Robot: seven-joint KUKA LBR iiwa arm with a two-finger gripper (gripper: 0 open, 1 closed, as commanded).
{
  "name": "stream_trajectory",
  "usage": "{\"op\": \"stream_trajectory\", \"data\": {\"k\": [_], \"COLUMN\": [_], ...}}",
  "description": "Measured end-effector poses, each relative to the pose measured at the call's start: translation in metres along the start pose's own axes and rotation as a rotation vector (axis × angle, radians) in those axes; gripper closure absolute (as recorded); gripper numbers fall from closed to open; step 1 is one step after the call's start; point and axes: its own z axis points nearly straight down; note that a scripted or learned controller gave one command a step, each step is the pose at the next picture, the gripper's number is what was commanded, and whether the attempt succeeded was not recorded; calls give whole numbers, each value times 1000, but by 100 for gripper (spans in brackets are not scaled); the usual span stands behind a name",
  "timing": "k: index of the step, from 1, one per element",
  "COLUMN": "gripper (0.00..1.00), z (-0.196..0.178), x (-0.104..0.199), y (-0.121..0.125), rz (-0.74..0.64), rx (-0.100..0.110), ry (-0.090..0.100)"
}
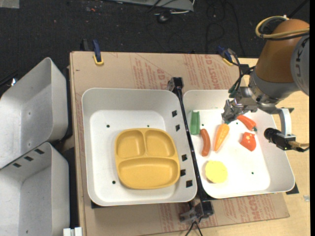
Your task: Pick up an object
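The jaws cannot be read here: the gripper [231, 113] points down into the right-hand bin [280, 181] in the right part of the frame, a dark cluster seen from above, and whether it is wide, narrow or around anything cannot be told. It hangs near the bin's upper edge, just above and slightly right of the top end of a toy carrot [221, 136], with an orange-red pepper-like piece [247, 122] just to its right.

Five more small play-food pieces lie on the white floor of this bin. A green block [195, 122] stands along the left wall. A reddish sausage [205, 142] lies upright in the picture just beside the carrot. A red strawberry-like piece [248, 141] sits right of the carrot, apart from it. A yellow round piece [216, 172], perhaps a lemon half, rests lower down, towards the bottom of the frame.

The left-hand bin [93, 132], centre of the frame, holds a yellow divided plate [146, 158].

The carrot is the nearest candidate. It looks like light, stiff moulded plastic, smooth and likely slippery, tapering to a point at its lower end. The thicker upper half seems the better place to pinch, across its width; the narrow tip would probably squirt out
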Motion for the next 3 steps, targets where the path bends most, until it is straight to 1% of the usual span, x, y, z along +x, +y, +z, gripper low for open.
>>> {"op": "stream_trajectory", "data": {"k": [1, 2, 3], "gripper": [100, 100, 100], "z": [6, -6, 0], "x": [48, 108, 164], "y": [6, 15, 34], "rz": [1, 0, 0], "rx": [1, -1, -1], "ry": [0, 1, 1]}}
